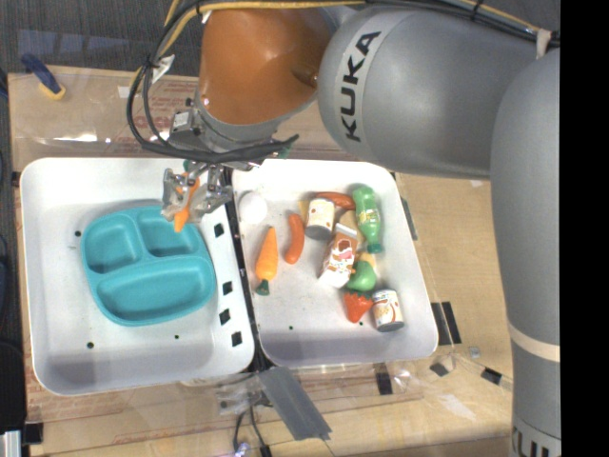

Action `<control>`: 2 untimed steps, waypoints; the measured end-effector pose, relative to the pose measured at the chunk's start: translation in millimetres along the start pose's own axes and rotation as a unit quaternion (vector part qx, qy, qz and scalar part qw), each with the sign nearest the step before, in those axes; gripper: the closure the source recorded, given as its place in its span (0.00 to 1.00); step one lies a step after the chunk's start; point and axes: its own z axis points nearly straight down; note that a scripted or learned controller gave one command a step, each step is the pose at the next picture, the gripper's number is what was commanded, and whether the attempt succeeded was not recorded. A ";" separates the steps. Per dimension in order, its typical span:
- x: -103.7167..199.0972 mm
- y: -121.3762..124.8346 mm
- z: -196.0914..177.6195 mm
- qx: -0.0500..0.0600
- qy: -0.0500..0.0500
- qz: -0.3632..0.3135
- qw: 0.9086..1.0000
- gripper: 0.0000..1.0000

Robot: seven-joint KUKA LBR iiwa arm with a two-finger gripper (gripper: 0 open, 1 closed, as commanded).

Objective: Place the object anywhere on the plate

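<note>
Bright, even light; mild blur.

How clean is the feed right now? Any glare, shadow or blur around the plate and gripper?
Camera view: even lighting, with soft shadow along the left bin's lower wall; mild sheen on the teal plate; the gripper and the small orange piece at it look slightly soft, so the grasp is hard to read; the right bin's toy foods are sharp.

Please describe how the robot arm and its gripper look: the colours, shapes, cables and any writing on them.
The arm is thick, rounded and grey, with "KUKA" in black letters on one segment. Above the wrist sits a glossy orange band. Black and yellow cables loop along it to the wrist. The gripper is small, of metal, with two thin fingers.
</note>
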 end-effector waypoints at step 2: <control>-1.3 33.8 18.1 -0.002 0.001 -0.099 0.995 1.00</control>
